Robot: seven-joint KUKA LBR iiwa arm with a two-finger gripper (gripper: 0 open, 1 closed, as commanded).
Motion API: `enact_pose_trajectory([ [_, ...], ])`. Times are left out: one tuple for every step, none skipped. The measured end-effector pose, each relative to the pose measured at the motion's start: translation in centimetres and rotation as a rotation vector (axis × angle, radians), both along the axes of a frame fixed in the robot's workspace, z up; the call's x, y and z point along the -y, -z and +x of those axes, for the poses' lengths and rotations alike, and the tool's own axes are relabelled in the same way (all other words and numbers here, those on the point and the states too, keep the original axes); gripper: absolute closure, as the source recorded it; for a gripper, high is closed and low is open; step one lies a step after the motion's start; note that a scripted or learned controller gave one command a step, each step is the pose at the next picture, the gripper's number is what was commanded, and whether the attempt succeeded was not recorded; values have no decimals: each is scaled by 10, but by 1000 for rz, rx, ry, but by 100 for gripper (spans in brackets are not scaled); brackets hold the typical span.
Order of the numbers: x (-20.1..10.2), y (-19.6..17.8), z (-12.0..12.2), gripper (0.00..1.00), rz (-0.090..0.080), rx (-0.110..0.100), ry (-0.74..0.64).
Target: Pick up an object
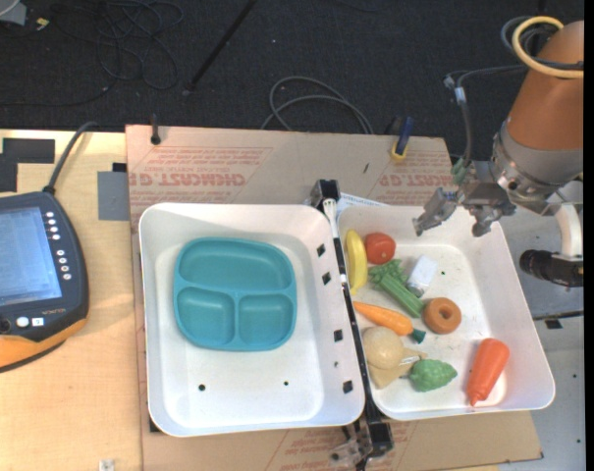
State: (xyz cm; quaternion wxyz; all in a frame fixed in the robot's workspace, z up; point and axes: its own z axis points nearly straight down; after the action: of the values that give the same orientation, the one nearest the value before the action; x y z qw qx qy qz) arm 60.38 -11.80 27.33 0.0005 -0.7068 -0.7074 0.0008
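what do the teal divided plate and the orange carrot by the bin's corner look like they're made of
The teal divided plate looks like moulded plastic with a matte finish: one even colour, soft rounded compartment ridges. The orange carrot looks like smooth toy plastic, possibly rubbery: uniform bright colour with a faint sheen. Neither can be settled from the look alone.
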Motion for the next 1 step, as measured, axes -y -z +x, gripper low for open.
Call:
enact_pose_trajectory([
  [3,103,17,0,2,-11,1],
])
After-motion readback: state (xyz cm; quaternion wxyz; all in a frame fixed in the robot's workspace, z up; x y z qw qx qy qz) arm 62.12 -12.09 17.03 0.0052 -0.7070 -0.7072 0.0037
